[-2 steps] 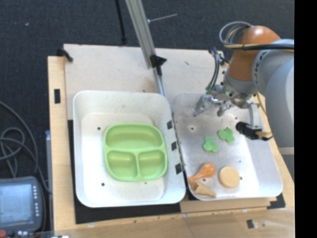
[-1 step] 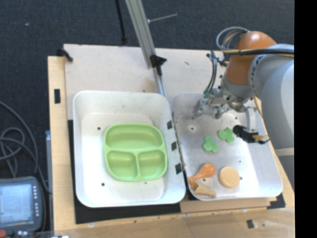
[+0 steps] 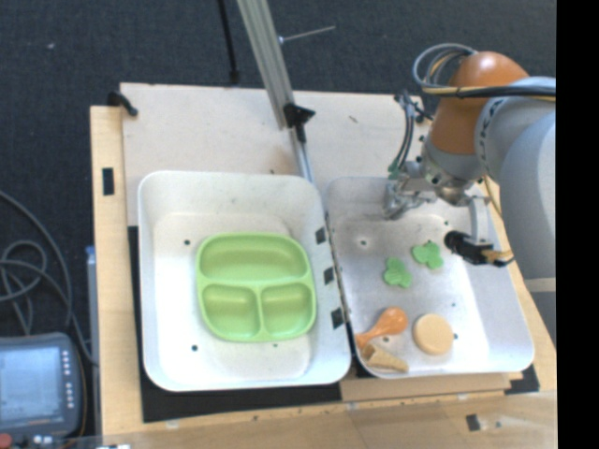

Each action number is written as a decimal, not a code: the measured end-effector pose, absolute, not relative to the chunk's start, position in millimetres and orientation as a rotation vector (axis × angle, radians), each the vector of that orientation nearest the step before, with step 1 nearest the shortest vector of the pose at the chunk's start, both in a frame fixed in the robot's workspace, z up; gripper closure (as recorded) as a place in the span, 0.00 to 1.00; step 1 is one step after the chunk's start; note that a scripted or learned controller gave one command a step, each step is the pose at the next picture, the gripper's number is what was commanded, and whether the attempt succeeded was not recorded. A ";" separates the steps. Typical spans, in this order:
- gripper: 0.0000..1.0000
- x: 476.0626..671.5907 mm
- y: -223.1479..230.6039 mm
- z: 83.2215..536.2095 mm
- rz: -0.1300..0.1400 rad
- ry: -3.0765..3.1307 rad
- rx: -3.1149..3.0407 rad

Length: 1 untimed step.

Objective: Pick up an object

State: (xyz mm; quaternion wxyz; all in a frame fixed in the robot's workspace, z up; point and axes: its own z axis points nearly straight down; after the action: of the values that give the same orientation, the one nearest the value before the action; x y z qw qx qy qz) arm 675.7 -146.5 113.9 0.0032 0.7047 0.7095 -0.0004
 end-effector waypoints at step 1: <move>1.00 680.3 -141.6 177.2 0.008 2.221 2.212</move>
State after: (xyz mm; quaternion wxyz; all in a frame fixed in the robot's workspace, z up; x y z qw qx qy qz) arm 680.3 -141.6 177.2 0.0035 0.7055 0.7087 0.0025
